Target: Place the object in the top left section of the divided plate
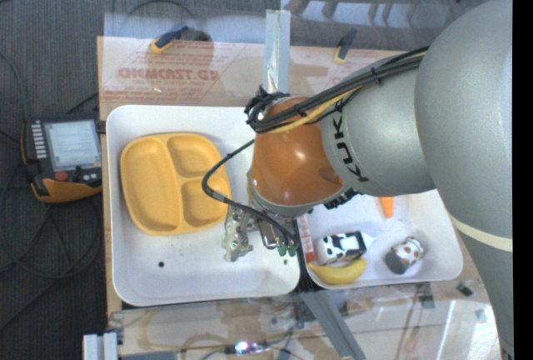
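Gripper (241,240) sits low over the left bin (133,283), just right of the yellow divided plate (171,182), finger spread and any held object unclear from above; probable transport step, next needing travel left-up over the plate's top left section.

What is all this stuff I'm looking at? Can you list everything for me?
Divided plate: one, yellow, in the left bin.
Left bin: one, white, on the bench.
Right bin: one, white, beside the left bin.
Banana: one, yellow, front of the right bin.
Black-and-white toy: one, just behind the banana.
Round object: one, grey, white and red, right of the banana.
Orange item: one, right bin, partly behind the arm.
Handheld screen device: one, grey and orange, on the floor at left.
Clamps: two, yellow and blue, at the bench's back edge.
Arm: one, grey with an orange band.
Gripper: one, over the left bin, right of the plate.
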Controlling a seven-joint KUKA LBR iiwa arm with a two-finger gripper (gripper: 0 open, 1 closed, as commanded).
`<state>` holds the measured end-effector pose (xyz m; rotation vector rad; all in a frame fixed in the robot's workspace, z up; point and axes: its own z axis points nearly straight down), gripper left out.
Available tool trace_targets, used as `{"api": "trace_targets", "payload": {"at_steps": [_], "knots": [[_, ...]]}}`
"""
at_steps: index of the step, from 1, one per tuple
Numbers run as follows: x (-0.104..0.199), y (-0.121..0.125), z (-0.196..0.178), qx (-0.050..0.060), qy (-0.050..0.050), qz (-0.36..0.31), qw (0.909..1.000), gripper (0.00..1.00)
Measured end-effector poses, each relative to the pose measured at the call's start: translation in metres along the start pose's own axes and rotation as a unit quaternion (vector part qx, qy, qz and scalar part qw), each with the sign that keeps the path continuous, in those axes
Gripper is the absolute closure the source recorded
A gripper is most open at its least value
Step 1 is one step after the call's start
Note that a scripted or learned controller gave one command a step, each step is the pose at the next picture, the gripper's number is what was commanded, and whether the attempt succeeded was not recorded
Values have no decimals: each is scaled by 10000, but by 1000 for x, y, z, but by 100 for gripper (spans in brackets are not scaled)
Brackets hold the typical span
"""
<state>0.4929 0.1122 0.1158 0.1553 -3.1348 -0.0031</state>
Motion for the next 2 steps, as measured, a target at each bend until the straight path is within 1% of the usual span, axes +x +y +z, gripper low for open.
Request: {"api": "trace_targets", "payload": {"at_steps": [1, 2], "knots": [[-3, 47, 10, 13, -2, -626, 9980, 100], [-6, 8, -84, 15, -21, -919, 9958, 100]]}}
